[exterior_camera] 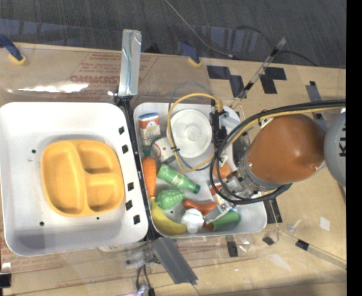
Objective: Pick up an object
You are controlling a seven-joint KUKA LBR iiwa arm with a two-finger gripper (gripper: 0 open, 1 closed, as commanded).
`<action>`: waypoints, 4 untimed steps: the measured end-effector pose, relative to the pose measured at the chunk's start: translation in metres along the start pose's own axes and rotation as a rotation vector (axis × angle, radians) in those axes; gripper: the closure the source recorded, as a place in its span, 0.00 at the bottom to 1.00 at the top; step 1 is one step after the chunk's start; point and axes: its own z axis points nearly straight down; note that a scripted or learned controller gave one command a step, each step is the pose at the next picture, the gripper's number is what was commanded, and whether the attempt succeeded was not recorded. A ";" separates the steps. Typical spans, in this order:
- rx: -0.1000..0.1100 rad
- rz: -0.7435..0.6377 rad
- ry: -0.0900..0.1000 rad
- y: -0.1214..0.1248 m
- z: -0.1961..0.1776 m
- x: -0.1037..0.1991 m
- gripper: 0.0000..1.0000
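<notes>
Okay, I've got the arm [285, 148] in from the right, its orange wrist hanging over the right-hand part of the right bin [255, 224]. The gripper [229, 187] sits tucked under that wrist, low over the clutter. Open or closed, I cannot tell, because the wrist and cables cover it.

Everything I could pick is in this right bin, and nearly all of it lies left of the gripper. Closest, I'd say, is the red and green piece [222, 217], just on the near side of the gripper by the bin's near wall, lying roughly left to right. A step further left is the green bottle [177, 180], its long axis slanting from far-left to near-right. Past that, the carrot [150, 172] runs far to near along the left wall, with the banana [167, 222] curled in the near-left corner. The white bowl [190, 133] sits on the far side.

The left bin [14, 165] holds just a yellow divided tray [82, 176], well apart from the arm.

My call is that the near-side piece is the short reach, and the bottle needs a slide left.
</notes>
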 end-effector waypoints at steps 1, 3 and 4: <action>0.000 0.022 0.001 -0.036 0.000 -0.029 0.00; -0.006 0.259 -0.011 -0.087 0.007 -0.073 1.00; 0.000 0.598 -0.006 -0.167 -0.124 -0.083 1.00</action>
